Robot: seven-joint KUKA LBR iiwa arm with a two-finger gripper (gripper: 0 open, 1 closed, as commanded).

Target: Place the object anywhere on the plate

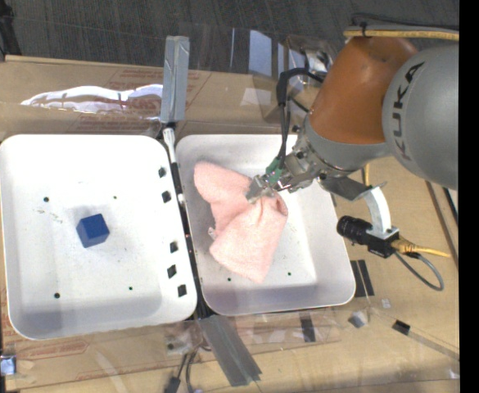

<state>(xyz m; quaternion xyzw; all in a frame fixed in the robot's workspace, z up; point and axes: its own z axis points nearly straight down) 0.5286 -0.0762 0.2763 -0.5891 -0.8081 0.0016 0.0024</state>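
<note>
Two shallow white bins sit side by side on the bench (pixel 75 88), and the right bin (pixel 321 277) serves as the landmark here. One pink cloth (pixel 243 219) lies crumpled inside it, spread from near its upper left corner down toward its middle, with a raised fold at its upper right edge. One end effector (pixel 265 183) hangs over the right bin's upper middle, at the end of the single grey arm with an orange band (pixel 358 88) that reaches in from beyond the bin's right wall. The tip meets the cloth's raised fold, and the fabric appears pinched up there, though whether it is truly clamped between the fingers is too small to tell. Left of the right bin, the left bin (pixel 26 301) holds one blue cube (pixel 93 229), resting left of that bin's centre, well apart from the cloth.
</note>
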